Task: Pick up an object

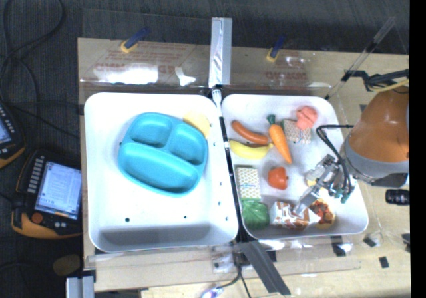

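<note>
A grey-and-orange robot arm reaches in from the desk's right edge, its end effector hanging low over the near right part of the right bin; from where I stand I cannot tell how its grasping parts are set, and nothing can be seen held in them. The bin beneath is crowded with toy food: a hot dog and a banana near its left wall, a carrot at centre, a pink piece toward the far right corner, a tomato in the middle, a green vegetable at the near left corner and a printed packet along the near wall, just beside the tool. The left bin carries a blue divided tray. This looks like the approach stage, with no object yet lifted. The next move likely calls for settling squarely over one item, probably the packet or tomato, clear of its neighbours.
</note>
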`<state>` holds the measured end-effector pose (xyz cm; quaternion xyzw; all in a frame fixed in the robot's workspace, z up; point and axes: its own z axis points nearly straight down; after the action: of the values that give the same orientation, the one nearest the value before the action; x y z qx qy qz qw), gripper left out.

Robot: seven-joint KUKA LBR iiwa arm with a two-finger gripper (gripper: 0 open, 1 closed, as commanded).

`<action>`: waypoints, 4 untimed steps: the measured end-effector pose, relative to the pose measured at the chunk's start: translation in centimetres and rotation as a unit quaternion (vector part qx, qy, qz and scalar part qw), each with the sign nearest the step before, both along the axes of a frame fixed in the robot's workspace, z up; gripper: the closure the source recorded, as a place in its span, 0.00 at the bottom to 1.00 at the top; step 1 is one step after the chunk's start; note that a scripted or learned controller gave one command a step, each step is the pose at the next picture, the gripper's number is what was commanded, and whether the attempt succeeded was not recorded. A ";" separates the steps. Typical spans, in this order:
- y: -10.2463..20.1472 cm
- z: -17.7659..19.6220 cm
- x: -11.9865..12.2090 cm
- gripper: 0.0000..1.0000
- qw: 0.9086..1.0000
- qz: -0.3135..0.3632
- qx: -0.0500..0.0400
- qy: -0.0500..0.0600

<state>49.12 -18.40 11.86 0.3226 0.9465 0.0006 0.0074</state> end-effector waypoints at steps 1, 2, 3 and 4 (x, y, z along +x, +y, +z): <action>-1.7 -2.4 0.4 0.00 0.990 -0.138 -0.001 -0.008; -2.4 -2.5 0.7 0.00 0.933 -0.361 0.012 -0.003; -2.8 -3.0 10.7 0.00 0.955 -0.298 0.010 0.005; -0.9 -3.3 17.0 0.00 0.935 -0.354 -0.002 0.024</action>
<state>66.13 -19.30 8.60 0.6364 0.7712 -0.0118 -0.0144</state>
